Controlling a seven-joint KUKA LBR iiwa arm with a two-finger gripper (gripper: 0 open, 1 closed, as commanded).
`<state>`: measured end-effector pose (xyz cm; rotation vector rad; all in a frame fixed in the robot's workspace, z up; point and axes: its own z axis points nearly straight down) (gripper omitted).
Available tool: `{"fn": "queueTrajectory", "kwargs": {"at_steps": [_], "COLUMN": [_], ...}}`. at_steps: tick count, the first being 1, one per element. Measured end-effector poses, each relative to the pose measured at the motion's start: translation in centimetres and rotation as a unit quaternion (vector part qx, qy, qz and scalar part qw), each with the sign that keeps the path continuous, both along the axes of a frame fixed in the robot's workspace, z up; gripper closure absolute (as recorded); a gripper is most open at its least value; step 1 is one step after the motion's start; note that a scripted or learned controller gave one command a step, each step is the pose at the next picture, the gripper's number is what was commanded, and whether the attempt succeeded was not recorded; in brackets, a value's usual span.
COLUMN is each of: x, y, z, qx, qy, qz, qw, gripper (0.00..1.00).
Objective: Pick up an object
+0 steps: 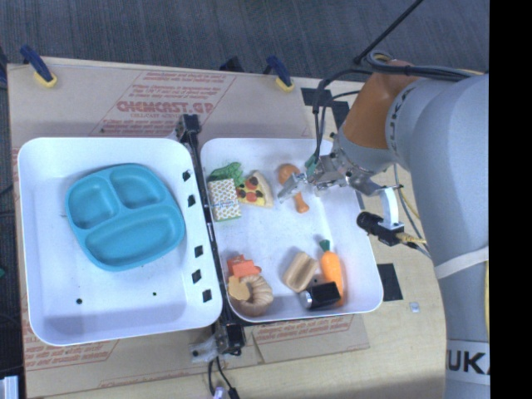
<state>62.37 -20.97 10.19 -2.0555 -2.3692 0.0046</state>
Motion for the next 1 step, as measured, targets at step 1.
{"fn": "queueTrajectory", "kwargs": {"at_steps": [1], "x": [0.05], "y": [0.03], "z": [1.03], "qx": [0.0], "qy": [0.0], "qz": [0.002], "qw": [1.0], "gripper": [1.0]}}
